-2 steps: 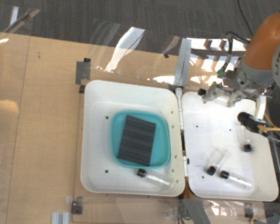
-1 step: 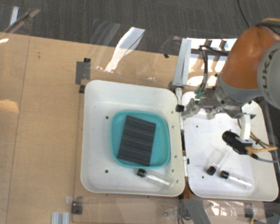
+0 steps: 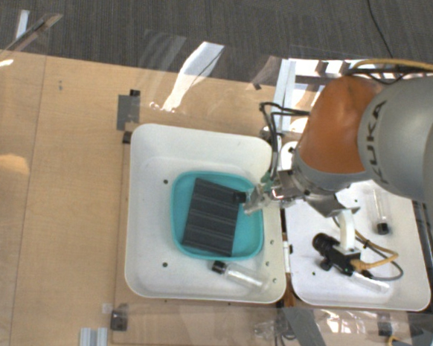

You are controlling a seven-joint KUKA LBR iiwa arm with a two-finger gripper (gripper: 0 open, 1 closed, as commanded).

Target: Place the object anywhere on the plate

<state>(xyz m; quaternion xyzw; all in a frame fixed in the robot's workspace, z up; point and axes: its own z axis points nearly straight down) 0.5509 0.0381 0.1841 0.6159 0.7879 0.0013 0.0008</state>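
A single fixed camera looks down at a slant on the table (image 3: 49,215), framing both white bins (image 3: 147,200) mid-frame; the arm (image 3: 399,131) enters upper right.

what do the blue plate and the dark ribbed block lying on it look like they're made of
Plate: probably plastic, with an even teal colour, a soft sheen and a rounded moulded rim. Block: dark grey and matt with parallel ridges, most likely rubber or foam, though hard plastic cannot be ruled out from this view.
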